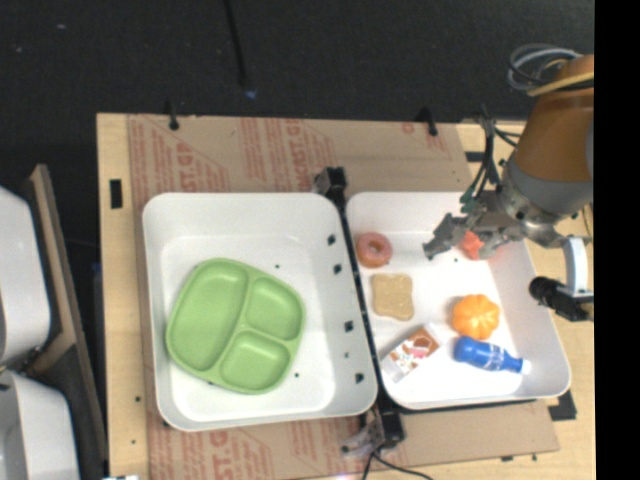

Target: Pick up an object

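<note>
The right bin (pixel 540 298) holds a pink donut (pixel 375 250), a slice of toast (pixel 392 296), an orange fruit (pixel 474 314), a blue bottle (pixel 488 355) lying on its side, and a small white and red carton (pixel 411 352). My gripper (pixel 452 240) hangs over the bin's back right part, to the right of the donut and above the orange fruit. A small red-orange piece (pixel 472 247) shows right at the gripper; whether it is held or lies in the bin beneath is unclear.
The left bin (pixel 160 258) carries a green divided plate (pixel 236 325). A black divider strip (pixel 352 268) runs between the two bins. The arm's orange band (pixel 555 138) and grey wrist stand over the right bin's back right corner.
</note>
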You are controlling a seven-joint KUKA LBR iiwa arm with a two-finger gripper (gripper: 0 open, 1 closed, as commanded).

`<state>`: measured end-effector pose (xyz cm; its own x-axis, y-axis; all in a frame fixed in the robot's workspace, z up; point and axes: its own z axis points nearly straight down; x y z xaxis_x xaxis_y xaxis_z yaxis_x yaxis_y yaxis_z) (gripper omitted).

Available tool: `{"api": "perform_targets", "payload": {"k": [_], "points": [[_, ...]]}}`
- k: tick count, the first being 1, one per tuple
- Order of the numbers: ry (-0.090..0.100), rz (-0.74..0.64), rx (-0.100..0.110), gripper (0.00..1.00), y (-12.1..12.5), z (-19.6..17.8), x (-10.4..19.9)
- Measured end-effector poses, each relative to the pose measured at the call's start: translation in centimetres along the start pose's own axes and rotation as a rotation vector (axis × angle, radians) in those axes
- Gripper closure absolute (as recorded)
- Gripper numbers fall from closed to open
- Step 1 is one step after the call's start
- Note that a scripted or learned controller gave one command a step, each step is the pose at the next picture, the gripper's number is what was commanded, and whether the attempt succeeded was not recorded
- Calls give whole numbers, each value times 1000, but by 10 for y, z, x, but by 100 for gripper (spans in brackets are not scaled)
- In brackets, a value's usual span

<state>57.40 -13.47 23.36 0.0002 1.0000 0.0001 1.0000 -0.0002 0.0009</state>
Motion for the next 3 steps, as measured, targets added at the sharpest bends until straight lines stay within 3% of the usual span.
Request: {"api": "perform_targets", "payload": {"k": [1,2,3], "points": [[1,1,10,0,-9,110,-6],[0,-3,0,0,70,134,18],[-1,-71,0,0,72,132,-22]]}}
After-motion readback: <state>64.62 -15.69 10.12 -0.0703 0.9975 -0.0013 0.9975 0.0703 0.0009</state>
